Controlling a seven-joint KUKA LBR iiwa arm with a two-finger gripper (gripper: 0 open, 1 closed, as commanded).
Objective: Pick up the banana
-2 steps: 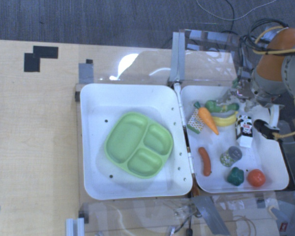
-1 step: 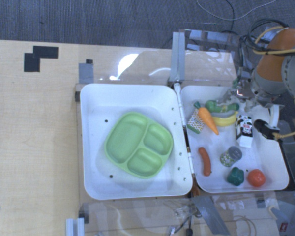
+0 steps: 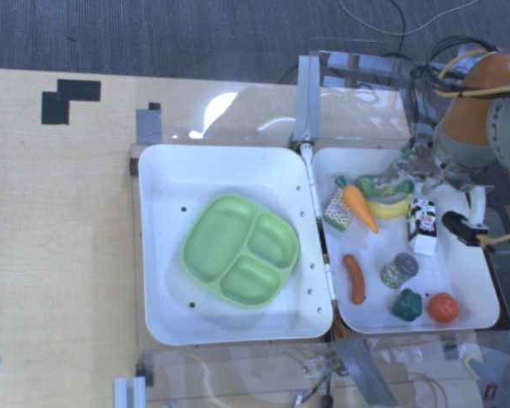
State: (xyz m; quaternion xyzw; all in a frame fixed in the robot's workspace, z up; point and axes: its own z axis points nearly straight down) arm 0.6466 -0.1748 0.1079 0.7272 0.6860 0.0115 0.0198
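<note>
Left of the banana (image 3: 389, 210) sits a green divided plate (image 3: 240, 250), a carrot (image 3: 358, 207) touches the banana's near end, and the gripper (image 3: 415, 161) hovers just beyond it, whether spread or pressed together I can't tell.

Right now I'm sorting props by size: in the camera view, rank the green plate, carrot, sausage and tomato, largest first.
1. green plate, by far
2. carrot
3. sausage, close to the carrot in length but thinner, so that order is unsure
4. tomato
</note>
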